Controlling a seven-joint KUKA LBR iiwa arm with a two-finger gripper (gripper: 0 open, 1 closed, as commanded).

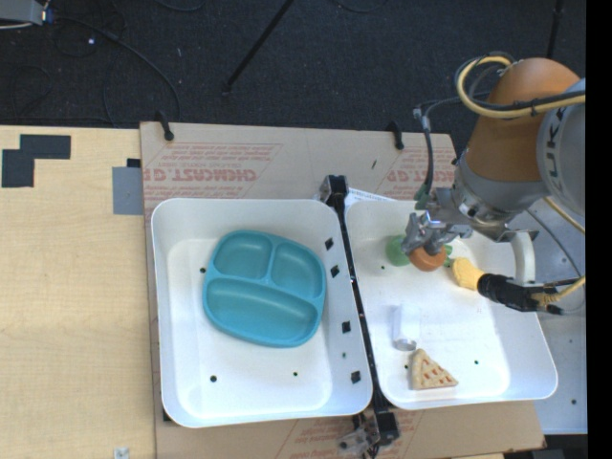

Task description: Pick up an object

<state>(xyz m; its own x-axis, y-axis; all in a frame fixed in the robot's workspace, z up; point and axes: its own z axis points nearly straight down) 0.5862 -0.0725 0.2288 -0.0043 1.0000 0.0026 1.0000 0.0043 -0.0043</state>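
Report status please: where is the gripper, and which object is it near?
Gripper low in right bin, over orange toy. Green piece beside it. Waffle wedge near front, apart.

Dark carpet floor beyond the bench, strewn with black cables. Pale wood bench top, with cardboard sheet laid on it.

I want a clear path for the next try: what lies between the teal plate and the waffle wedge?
In the camera view, the black divider lies between teal plate and waffle wedge.
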